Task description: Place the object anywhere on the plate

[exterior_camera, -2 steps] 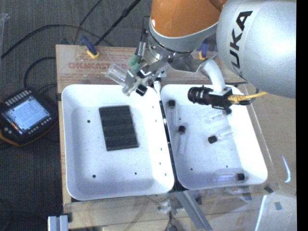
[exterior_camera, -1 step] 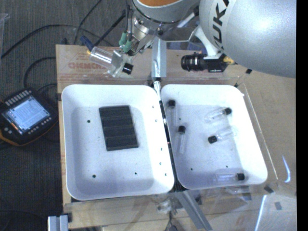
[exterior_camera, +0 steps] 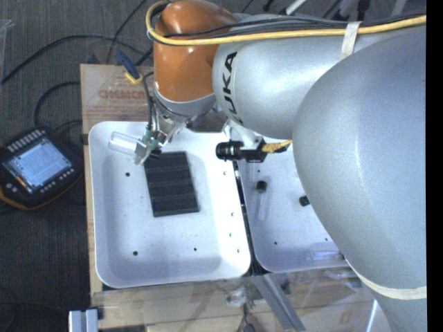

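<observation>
Gripper [exterior_camera: 147, 146] hanging over the left shallow white bin [exterior_camera: 118, 254].
Clear plastic cylinder object [exterior_camera: 122, 144] lying just left of the fingertips; flat black ribbed rectangular plate [exterior_camera: 172, 183] sitting just below-right; finger opening: cannot tell.

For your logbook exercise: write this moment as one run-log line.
gripper: over left bin, back edge | object: clear, beside gripper | plate: dark, bare | placed: no

Counted: two white bins [exterior_camera: 118, 254], one dark ribbed plate [exterior_camera: 172, 183], one clear plastic object [exterior_camera: 124, 144], one handheld control pendant [exterior_camera: 34, 166], one arm [exterior_camera: 277, 88].
</observation>
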Motion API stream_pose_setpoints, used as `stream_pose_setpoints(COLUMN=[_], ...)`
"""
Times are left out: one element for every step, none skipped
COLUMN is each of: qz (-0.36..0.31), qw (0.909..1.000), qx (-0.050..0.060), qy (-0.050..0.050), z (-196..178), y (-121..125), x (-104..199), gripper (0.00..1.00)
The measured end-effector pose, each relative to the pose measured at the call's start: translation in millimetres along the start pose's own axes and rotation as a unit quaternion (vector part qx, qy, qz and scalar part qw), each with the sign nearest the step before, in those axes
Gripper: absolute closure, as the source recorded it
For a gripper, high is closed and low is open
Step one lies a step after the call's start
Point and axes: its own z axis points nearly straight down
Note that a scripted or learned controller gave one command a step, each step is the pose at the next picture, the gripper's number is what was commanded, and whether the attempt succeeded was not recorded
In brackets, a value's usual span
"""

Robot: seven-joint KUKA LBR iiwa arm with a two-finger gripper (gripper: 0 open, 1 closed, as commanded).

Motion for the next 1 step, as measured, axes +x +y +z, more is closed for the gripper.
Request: stream_pose_setpoints(qz=[-0.182], qw=[0.9832], qx=[-0.002], qy=[-0.001], z=[-20.2], y=[26.1], x=[-0.8], gripper=[1.0])
